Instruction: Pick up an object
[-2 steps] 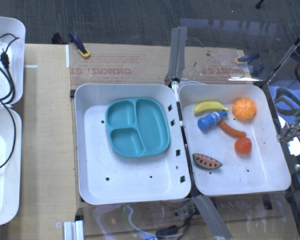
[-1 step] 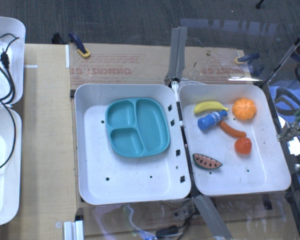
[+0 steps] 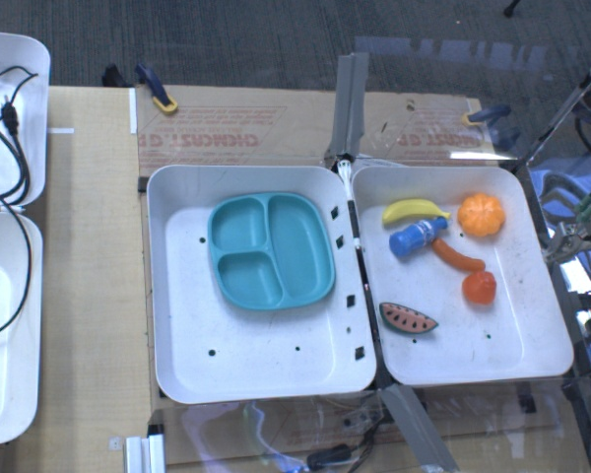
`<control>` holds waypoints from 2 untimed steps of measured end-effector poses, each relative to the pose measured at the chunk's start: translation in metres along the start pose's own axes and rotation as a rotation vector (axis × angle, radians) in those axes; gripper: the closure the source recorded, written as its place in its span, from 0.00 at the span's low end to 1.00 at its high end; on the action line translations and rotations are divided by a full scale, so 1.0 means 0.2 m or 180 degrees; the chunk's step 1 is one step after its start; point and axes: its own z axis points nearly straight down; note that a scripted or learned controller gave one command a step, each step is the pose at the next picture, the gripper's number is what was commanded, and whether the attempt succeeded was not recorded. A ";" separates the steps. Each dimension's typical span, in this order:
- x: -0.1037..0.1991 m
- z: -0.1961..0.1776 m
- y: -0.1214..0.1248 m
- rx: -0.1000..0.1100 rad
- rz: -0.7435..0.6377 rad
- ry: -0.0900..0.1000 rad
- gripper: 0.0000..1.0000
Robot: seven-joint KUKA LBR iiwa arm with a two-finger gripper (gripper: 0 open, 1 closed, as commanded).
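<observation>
While the teal divided plate (image 3: 272, 250) sits alone in the left bin (image 3: 177, 363), the right bin (image 3: 532, 353) holds a banana (image 3: 415, 211), blue bottle (image 3: 417, 236), orange (image 3: 481, 215), carrot (image 3: 457, 256), tomato (image 3: 480, 288) and watermelon slice (image 3: 408, 318), all right of that plate.

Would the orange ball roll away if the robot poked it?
Probably yes. The orange ball looks round, so a nudge could send it rolling on the smooth floor of the right bin. It likely wouldn't go far: the banana lies to one side and the bin's wall is close.
</observation>
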 end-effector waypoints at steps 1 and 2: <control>0.00 -0.19 0.16 0.0000 -0.0001 0.0000 1.00; 0.32 -0.03 -0.11 0.0007 0.0000 0.0004 1.00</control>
